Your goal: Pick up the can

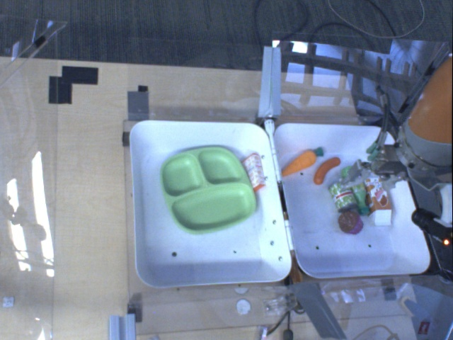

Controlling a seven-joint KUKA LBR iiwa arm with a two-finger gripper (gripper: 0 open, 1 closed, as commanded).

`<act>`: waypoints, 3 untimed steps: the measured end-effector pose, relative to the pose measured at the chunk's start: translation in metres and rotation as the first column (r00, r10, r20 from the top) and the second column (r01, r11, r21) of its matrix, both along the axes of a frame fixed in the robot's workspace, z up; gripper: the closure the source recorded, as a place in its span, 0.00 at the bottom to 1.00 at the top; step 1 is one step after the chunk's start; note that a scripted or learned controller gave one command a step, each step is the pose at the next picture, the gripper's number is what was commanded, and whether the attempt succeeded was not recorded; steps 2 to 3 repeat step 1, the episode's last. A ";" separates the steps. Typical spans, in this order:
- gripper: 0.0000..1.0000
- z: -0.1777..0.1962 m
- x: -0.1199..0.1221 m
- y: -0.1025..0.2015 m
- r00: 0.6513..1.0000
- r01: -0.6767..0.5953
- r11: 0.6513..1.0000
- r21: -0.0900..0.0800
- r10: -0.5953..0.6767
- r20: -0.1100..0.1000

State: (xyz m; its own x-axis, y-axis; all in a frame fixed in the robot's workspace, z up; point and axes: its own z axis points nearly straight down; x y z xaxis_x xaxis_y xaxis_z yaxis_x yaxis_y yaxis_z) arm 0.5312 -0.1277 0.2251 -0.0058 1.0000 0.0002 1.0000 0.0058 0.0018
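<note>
1. The can (344,196) lies on its side in the right bin (318,250), a short cylinder with a green and white printed label, near the middle of a small clutter of items.
2. Just below it, touching or nearly so, sits a round dark purple item (350,222) with a dull, mottled surface.
3. To the can's right are a small carton (377,193) with red, green and white print and a plain white block (383,217); both are close beside the can.
4. The end effector (373,163) hangs just above and to the right of the can, a dark metal assembly below the grey wrist and orange band (433,115). Whether it is open or closed I cannot tell, and nothing is visibly held.
5. Up and to the left, well apart from the can, lie a smooth orange sausage-shaped piece (326,170) and a toy carrot (300,162) with a green top.
6. The left bin (152,261) holds a glossy light green divided plate (208,188) with three compartments; a small red and white packet (255,171) leans at its right edge.
7. Both bins are shallow, smooth white plastic with rounded corners, resting on a pale wood-toned bench (71,190).
8. The clutter crowds the can from below and the right.
</note>
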 end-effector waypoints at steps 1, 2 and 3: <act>0.00 -0.131 0.042 0.007 1.000 0.031 1.000 0.001 -0.031 0.001; 0.00 -0.131 0.042 0.007 1.000 0.031 1.000 0.001 -0.031 0.001; 0.00 -0.131 0.042 0.007 1.000 0.031 1.000 0.001 -0.031 0.001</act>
